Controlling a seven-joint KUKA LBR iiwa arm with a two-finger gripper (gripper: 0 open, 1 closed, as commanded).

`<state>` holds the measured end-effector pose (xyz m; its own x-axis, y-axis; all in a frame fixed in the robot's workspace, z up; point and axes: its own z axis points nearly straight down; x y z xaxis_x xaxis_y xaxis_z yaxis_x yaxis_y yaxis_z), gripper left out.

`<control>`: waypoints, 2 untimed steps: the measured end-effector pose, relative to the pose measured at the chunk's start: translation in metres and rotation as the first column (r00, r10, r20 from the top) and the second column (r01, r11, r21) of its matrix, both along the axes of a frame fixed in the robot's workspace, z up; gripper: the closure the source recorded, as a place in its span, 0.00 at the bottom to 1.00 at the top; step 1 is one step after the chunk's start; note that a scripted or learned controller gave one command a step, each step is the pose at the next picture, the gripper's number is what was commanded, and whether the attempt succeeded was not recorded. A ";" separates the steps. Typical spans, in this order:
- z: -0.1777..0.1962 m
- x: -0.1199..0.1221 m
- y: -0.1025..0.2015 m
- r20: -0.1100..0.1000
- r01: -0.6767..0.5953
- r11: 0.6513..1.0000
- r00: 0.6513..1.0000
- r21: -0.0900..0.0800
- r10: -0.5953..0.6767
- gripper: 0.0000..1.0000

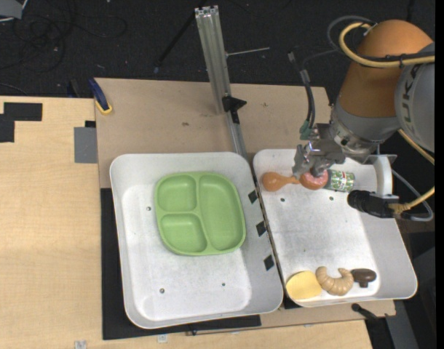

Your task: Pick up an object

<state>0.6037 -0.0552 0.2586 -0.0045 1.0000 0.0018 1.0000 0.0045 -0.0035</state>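
Green divided tray in left bin; tool above right bin, clamped on pink object

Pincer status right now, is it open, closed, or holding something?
Pincer: low over the right bin's far end, above a pink object; open or closed cannot be told.

Divided plate in left bin (toys fill the right).

Tool low over the far end of the right bin, on a pink-red object, grip not discernible. Orange pear-shaped piece just left, small can just right. Near end: yellow piece, tan croissant, brown item; left bin carries a green divided plate.
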 end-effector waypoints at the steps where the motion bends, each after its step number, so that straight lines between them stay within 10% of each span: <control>1: 0.002 -0.013 0.050 -0.001 -0.001 1.000 1.000 0.000 0.001 1.00; 2: 0.001 -0.026 0.097 -0.002 -0.001 1.000 1.000 0.000 0.001 1.00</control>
<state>0.5773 0.0413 0.2591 -0.0050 1.0000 0.0015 1.0000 0.0050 -0.0054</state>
